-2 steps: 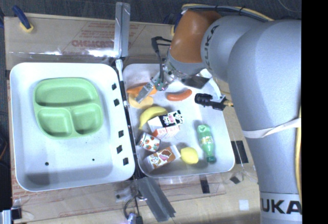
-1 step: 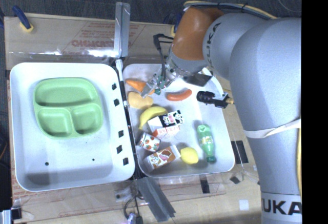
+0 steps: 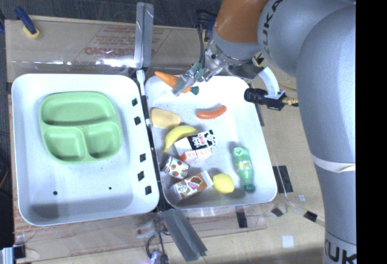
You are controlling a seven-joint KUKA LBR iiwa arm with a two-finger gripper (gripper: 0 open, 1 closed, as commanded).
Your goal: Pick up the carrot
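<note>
a blue clip is lying at the far left corner of the bench. the left bin is holding a green divided tray, which is sitting toward its far side. a grey bar is standing up at the far end of the seam between the two bins.

in the right bin, the carrot is lying at the far left corner, its orange body pointing left and its green end sitting toward the gripper. the gripper is hanging just over the carrot's right end, its fingers looking close together around that end, though it is hard to tell from this angle whether they are really clamping it.

nearer the camera, a pale yellow piece is resting beside a banana. a cow-print carton is touching the banana, with two small printed cartons lying below it. a red sausage is lying apart near the bin's middle. a lemon is sitting just beside a green bottle at the near right.

the grey arm with its orange band is reaching in from the right.
</note>
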